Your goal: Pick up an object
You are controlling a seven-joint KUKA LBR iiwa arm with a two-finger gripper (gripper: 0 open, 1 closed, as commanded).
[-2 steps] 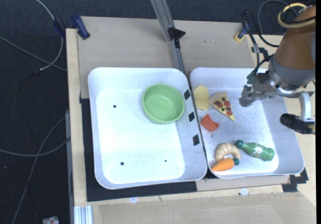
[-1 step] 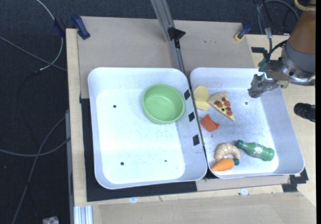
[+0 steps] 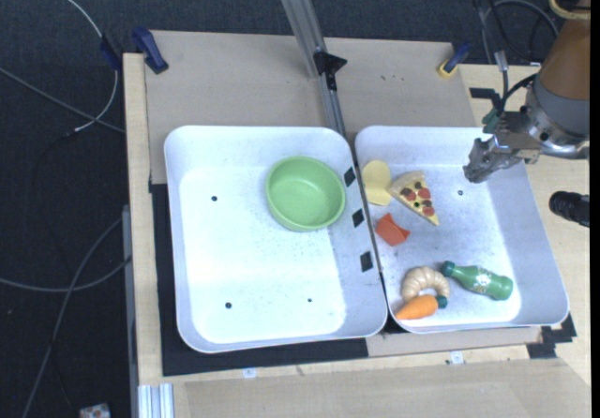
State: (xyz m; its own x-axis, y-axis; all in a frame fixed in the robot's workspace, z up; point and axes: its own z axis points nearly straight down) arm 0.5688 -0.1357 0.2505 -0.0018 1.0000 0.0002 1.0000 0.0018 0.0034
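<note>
Right bin (image 3: 525, 247): end effector (image 3: 480, 166) above far-right corner, toys apart.

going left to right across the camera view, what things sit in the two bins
green bowl in the left bin → yellow piece → red piece → pizza slice → green bottle, all four in the right bin. The croissant and carrot overlap the others' span, so I leave them out.

Bare floor around the green bowl (image 3: 305, 192); toys crowd the right bin (image 3: 525, 247) near its left wall.
</note>
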